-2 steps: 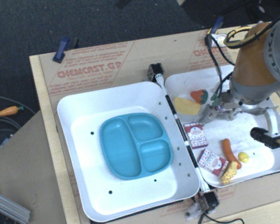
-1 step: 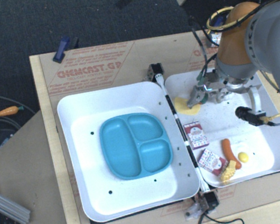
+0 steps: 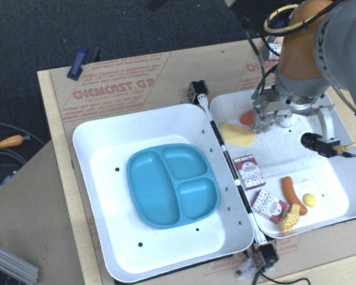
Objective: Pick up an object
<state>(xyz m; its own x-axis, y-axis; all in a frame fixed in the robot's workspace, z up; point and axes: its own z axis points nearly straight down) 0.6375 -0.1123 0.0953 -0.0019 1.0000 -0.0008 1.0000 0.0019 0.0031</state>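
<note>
view: camera view, the single overhead one, looking down at a slant
arm: comes in from the upper right of the frame, wrist low over the right bin (image 3: pixel 306 170)
gripper (image 3: pixel 260 119): at the upper left corner of the right bin, down near the floor; how wide it is, I cannot tell from this angle
nearest targets: small red piece (image 3: pixel 247 118) just left of the gripper, touching or nearly so; yellow wedge (image 3: pixel 238 134) just below-left of that, close to the divider wall
other candidates: two red-and-white packets (image 3: pixel 247 172) (image 3: pixel 268 203) along the left wall; orange sausage (image 3: pixel 292 194), small yellow piece (image 3: pixel 309 200) and pale knobbly piece (image 3: pixel 289 221) at lower centre
left bin (image 3: pixel 104 185): holds a blue divided plate (image 3: pixel 172 184), well apart from the arm
step, my read: closing in on the red piece or the wedge; nothing visibly held
how to do it well: centre over one item, not the gap between them; keep off the divider wall; seat low before closing; lift straight up and check the item comes along
risk: the wedge looks smooth and sloped, may squirt out sideways
</note>
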